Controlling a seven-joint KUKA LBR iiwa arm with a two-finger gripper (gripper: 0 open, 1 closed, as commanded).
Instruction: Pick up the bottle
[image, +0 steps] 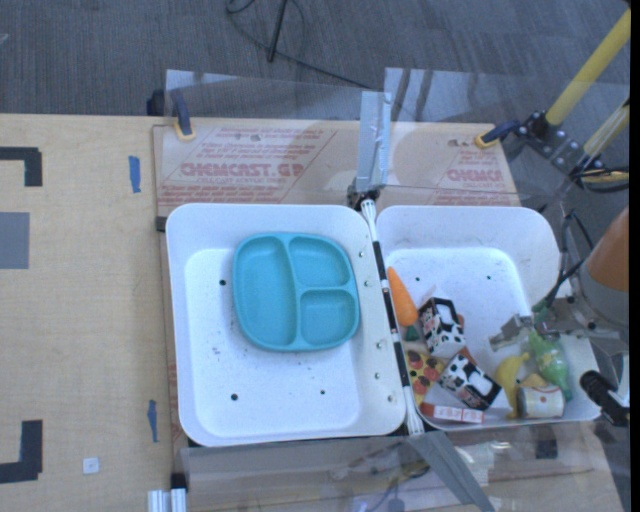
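The bottle (548, 358) looks like a small green object lying near the right wall of the right bin (470, 232), partly hidden by the gripper. My gripper (528, 330) is low in that bin, just above and left of the bottle's upper end. The grey arm with its orange band (610, 262) comes in from the right edge. It is unclear whether anything is held.
Around the bottle lie a yellow banana (510, 376), a white cup (542, 402), two cow-patterned toys (441, 324) (468, 380), an orange carrot (402, 297) and a flat red-and-white pack (455, 412). A teal divided plate (296, 290) sits in the left bin (200, 330).
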